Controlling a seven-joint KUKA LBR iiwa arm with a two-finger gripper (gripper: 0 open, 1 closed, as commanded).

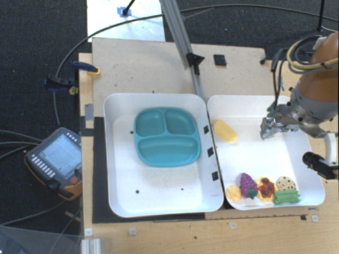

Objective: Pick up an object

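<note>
Along the right bin's [312, 197] near edge lie the toys in a row: a yellow piece [233, 193], grapes [247, 184], a pizza slice [266, 188], a cookie [286, 182] and a green pod [286, 196]. Farther back, a yellow block [225, 131] sits at the bin's left. The gripper [269, 128] hangs at its right, well apart from everything — whether its jaws are spread I cannot tell. Nothing is lifted; the pick looks wholly undone. A teal plate [167, 137] rests in the left bin [119, 157].

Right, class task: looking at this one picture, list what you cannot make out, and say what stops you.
- Tool: too small and blurred to tell open or shut.
- Arm: cut off by the camera view's right edge.
- Toy foods in the right bin: too small to name surely.
- Handheld screen: text too small.
</note>
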